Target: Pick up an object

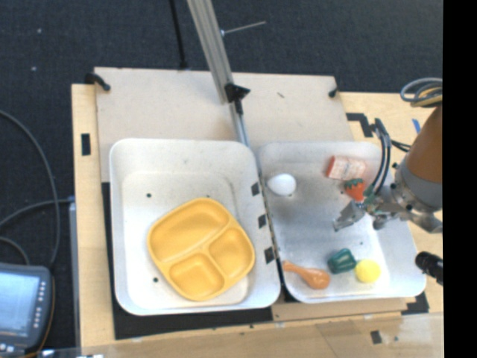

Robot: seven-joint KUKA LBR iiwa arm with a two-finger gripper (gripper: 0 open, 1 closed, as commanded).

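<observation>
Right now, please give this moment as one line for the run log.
phase: reaching | hand: low over right bin, holding nothing seen | nearest: green block, yellow ball | left bin: yellow tray

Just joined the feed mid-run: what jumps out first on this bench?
The big yellow divided tray dominates the left bin. In the right bin, the end effector hangs over the middle, with a white ball near the divider and a green block, yellow ball and orange spoon-like piece along the near edge.
</observation>
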